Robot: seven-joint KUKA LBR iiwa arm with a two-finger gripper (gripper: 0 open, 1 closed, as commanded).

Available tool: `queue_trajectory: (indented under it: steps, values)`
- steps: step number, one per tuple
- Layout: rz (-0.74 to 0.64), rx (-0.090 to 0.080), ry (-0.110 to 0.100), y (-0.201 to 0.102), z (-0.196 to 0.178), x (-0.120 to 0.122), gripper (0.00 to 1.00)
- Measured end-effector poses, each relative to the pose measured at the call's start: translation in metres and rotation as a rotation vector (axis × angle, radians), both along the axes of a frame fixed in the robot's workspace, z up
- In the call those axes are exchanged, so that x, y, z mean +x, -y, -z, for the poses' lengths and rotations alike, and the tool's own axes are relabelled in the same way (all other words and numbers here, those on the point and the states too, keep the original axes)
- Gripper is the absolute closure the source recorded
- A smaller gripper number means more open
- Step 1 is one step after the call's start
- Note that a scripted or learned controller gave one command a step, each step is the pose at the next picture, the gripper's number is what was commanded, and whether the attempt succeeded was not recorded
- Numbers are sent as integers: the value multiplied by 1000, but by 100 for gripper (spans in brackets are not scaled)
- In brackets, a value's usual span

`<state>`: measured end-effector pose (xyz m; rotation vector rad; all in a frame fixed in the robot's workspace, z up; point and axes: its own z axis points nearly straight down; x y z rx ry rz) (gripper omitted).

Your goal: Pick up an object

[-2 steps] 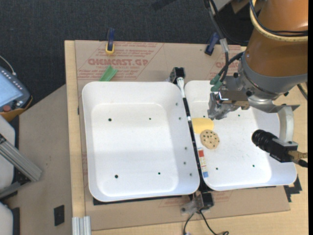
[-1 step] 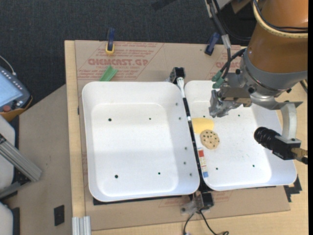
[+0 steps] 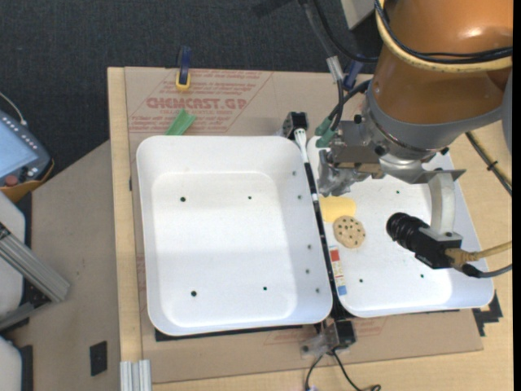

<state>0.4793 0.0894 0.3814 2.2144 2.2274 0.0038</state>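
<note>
Right, claw [image 3: 335, 177] sits upper left of right bin [image 3: 391, 296], grip state can't tell; cookie [image 3: 350, 232] & yellow block [image 3: 337, 209] just below it. Drop straight down, centre on one item w/o clipping bin wall

Gripper [image 3: 332, 182] was low over right bin [image 3: 407, 300], just above yellow block [image 3: 335, 208] and cookie [image 3: 350, 232]

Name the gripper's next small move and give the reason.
Probably a short drop straight down. The gripper hangs at the near-left edge of the right bin, just above the yellow block, with the cookie lying right beside it. Nothing shows between its fingers yet, so no lift is due.
</note>
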Motion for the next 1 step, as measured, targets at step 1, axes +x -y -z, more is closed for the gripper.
queue_trajectory:
  steps: [1]
  values:
    - [3, -1, 3, 2, -11, 1, 100]
